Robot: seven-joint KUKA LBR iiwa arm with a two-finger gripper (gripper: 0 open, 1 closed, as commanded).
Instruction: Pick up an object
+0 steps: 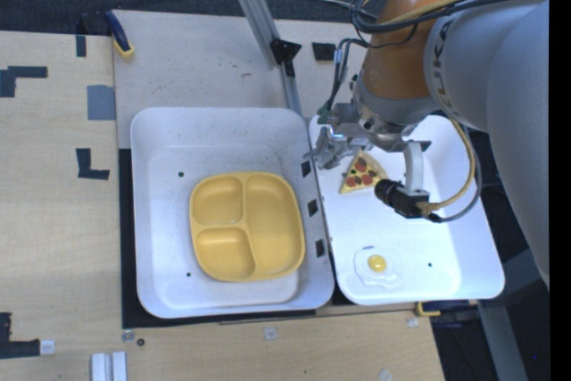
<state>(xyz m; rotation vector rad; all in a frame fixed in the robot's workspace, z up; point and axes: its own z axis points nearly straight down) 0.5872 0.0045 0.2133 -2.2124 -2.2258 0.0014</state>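
Robot gripper (337, 145) poised over the right shallow white bin (464, 268).
A toy pizza slice (360, 173) is seen just beside it; the fingers' state cannot be told.

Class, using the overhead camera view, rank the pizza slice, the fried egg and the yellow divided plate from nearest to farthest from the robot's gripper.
1. Pizza slice: right bin, just below the gripper.
2. Yellow divided plate: left bin, down and left of the gripper, across the bins' shared edge.
3. Fried egg: near the right bin's front edge.
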